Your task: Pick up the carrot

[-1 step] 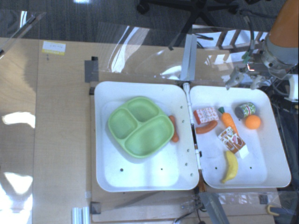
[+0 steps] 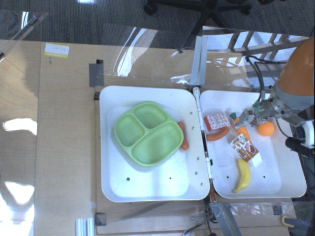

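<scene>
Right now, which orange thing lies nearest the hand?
The carrot, just below the hand. The round orange sits farther right; the sausage farther left.

I'm seeing the arm (image 2: 299, 77) as a rounded orange band up top, a grey collar just under it. Black cables (image 2: 256, 73) loop off its left side. Below the collar there's silvery-grey metalwork running to the hand (image 2: 247, 118), small and blurred, maybe with a green speck. A white and black fitting (image 2: 304, 137) sits lower right.

glossy plastic plate (image 2: 147, 140), wooden bench (image 2: 59, 132)
</scene>
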Controlling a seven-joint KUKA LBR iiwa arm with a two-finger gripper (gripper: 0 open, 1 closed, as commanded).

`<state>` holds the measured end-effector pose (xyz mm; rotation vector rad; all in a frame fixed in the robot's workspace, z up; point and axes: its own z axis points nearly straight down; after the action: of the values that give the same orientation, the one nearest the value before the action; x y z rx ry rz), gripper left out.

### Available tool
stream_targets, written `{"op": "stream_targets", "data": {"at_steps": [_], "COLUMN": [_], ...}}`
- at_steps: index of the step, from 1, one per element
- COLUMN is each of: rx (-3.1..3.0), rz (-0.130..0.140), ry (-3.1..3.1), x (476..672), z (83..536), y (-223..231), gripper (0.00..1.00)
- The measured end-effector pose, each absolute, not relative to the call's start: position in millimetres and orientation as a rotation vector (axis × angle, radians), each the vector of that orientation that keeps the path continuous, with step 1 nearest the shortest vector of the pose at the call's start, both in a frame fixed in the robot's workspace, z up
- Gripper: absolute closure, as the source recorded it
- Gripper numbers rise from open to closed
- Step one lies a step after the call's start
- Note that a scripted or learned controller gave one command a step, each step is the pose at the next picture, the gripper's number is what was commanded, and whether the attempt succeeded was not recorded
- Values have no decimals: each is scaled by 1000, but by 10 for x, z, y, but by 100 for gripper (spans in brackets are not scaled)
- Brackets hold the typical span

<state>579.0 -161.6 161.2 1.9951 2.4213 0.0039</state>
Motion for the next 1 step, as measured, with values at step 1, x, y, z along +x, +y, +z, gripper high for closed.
{"op": "stream_targets", "data": {"at_steps": [1], "rx": [1958], "rz": [9], "ry": [2445], "x": [5981], "z": [1062], "y": [-1736], "gripper": [0]}}
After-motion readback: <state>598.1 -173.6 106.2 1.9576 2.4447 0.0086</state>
